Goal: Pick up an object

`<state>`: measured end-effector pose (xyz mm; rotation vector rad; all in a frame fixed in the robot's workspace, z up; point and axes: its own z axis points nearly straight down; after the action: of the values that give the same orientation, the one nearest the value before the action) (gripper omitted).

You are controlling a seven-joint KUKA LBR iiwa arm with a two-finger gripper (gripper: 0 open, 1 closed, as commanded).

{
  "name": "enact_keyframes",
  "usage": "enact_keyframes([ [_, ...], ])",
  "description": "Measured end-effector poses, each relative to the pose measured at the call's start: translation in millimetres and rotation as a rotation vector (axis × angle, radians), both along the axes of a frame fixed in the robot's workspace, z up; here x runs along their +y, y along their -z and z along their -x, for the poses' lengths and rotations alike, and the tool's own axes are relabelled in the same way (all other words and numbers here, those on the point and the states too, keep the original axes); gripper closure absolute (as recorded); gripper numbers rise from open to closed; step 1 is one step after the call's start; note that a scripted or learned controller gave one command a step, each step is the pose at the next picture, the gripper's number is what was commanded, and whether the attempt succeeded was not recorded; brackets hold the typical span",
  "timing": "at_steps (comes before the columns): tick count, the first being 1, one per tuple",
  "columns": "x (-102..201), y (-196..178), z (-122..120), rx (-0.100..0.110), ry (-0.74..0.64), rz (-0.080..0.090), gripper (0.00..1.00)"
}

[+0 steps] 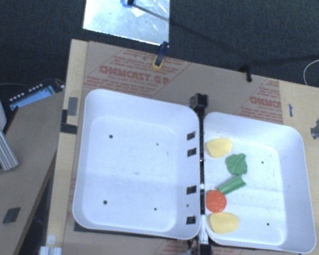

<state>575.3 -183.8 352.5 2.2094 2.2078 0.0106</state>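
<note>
Yellow piece (223, 223) touching red disc (215, 201).

All the objects lie in the right bin (296, 175), gathered along its left wall near the divider between the two bins. Farthest back is a pale yellow rounded piece (219, 146), lying flat. Just beside it, toward the front right, sits a green leafy piece (236, 163) with a ragged outline. Touching its front edge is a green stick-shaped piece (232, 184), lying slantwise and pointing down toward a flat red-orange disc (215, 201), which its lower end meets. In front of the disc, touching or nearly touching it, lies a second yellow piece (223, 223), oval, close to the bin's front left corner.
</note>
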Motion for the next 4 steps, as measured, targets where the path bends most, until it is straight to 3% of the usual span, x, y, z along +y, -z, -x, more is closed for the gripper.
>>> enact_keyframes([
  [1, -10, -194, 53, -0.005, -0.003, 0.0, 1.0],
  [2, -8, -195, 51, 0.008, -0.009, -0.004, 1.0],
  [3, 42, -82, 90, 0.027, -0.008, -0.012, 1.0],
  [4, 17, -92, 59, 0.013, -0.002, -0.005, 1.0],
])
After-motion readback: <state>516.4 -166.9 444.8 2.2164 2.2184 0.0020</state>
